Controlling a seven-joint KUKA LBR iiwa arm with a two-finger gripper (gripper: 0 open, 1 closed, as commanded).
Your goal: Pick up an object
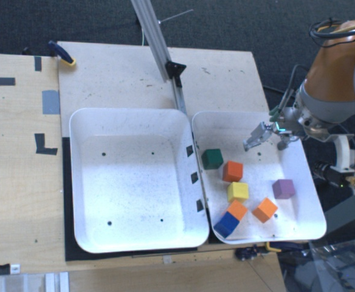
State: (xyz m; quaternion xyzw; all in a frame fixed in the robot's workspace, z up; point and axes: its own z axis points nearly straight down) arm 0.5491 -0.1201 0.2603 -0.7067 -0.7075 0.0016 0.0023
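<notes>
The gripper (267, 136) is seen above the right bin's (305, 181) far edge, fingers spread and holding nothing; coloured blocks, among them a green block (212, 158), are clustered toward its near-left corner.

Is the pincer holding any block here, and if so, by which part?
Nothing is held: the pincer hangs above the right bin, apart from the blocks below.

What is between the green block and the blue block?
In the camera view, between the green block and the blue block lie a red-orange block, a yellow block and an orange block.
</notes>
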